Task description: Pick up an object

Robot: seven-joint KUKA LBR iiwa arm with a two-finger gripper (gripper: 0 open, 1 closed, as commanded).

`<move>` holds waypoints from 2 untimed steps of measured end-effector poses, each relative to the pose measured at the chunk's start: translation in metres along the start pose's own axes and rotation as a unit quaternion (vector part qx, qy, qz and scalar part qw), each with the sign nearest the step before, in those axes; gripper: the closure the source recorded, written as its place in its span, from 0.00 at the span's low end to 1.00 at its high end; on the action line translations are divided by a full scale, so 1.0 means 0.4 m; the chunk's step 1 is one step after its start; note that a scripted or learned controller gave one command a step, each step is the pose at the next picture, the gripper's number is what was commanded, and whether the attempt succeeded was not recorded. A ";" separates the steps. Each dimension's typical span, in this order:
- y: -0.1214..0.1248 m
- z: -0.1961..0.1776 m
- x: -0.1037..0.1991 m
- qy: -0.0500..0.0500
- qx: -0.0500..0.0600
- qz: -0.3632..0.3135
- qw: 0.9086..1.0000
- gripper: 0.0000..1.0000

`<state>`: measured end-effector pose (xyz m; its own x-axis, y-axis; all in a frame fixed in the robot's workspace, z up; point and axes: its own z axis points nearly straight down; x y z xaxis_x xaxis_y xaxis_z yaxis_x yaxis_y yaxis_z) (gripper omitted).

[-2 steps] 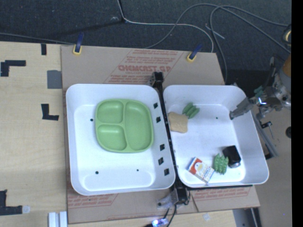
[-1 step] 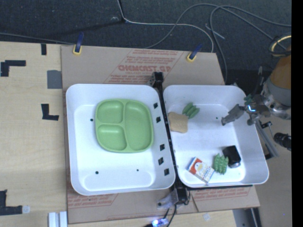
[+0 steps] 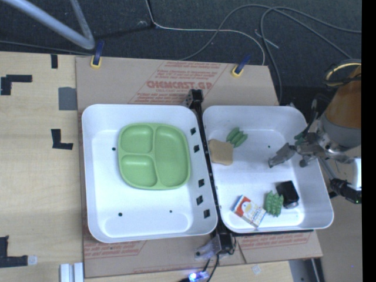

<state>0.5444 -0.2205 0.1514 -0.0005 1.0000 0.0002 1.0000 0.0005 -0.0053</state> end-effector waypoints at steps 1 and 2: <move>0.001 0.158 -0.005 0.000 -0.001 0.000 1.000 0.00; 0.003 0.125 -0.005 -0.001 -0.002 0.000 1.000 1.00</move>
<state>0.5452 -0.2224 0.1015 -0.0014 1.0000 -0.0011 1.0000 0.0014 -0.0008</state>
